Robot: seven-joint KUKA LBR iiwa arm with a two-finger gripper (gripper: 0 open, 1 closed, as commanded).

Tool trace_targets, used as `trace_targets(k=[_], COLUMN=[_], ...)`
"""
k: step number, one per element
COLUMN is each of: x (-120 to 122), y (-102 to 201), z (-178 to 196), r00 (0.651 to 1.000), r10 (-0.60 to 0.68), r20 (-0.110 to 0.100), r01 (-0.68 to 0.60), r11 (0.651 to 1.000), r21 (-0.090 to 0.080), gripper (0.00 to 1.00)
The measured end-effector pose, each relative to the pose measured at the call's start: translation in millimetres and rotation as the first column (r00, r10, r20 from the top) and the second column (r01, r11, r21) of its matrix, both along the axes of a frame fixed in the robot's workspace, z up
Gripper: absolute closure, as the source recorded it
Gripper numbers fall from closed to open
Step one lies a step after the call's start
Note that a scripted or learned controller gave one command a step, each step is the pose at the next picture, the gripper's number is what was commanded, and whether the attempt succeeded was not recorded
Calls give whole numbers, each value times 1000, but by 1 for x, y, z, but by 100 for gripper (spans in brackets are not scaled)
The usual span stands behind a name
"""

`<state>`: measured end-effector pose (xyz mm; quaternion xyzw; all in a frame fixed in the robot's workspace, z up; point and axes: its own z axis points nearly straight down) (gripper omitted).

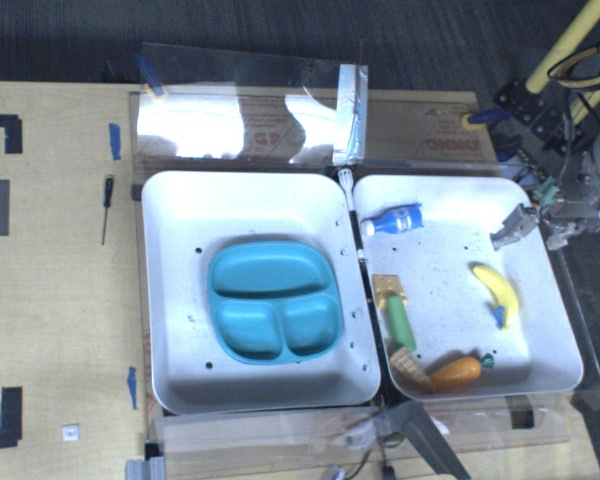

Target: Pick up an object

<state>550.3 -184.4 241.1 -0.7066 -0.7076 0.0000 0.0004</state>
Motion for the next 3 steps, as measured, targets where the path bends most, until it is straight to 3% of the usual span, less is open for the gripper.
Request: trace_targets(k=[1, 2, 3], x=[22, 6, 9], y=[-18, -26, -27], z=[-68, -148, -135], r00=[978, 916, 916], r10=[209, 402, 400], r20=[-2, -2, 5], r01=[-209, -402, -400], r11=[978, 916, 916], r21=[1, 3, -3], gripper=[0, 0, 100])
